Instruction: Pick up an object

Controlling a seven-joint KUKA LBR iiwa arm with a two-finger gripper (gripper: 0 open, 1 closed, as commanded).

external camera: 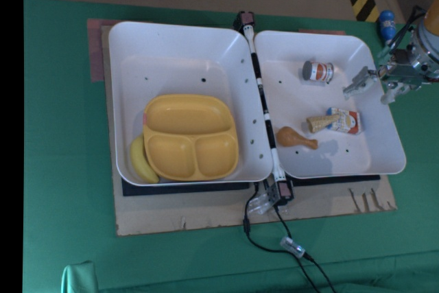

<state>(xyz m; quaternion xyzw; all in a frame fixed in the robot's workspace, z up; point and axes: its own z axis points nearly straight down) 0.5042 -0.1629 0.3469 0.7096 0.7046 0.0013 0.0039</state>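
A: Two white bins lie side by side on the green bench. The right bin [384,147] carries four small things; the left bin [130,51] carries a yellow divided plate [190,136] toward its near edge, with a banana [142,161] tucked against the plate at the near left corner.

B: Where is the gripper [374,84]?

A: At the right bin's right edge, toward the far corner, hanging just over the rim. One finger [357,82] points left into the bin. Whether the pincer stands wide or narrow, I cannot tell from this slant. Nothing shows between its fingers.

B: And the things it could pick?

A: A small can [318,71] lies on its side near the far edge, just left of the gripper and apart from it. An ice-cream cone [322,123] touches a small carton [346,121] in the bin's middle, nearer the camera than the gripper. A chicken drumstick [295,138] lies by the left edge, well apart from it.
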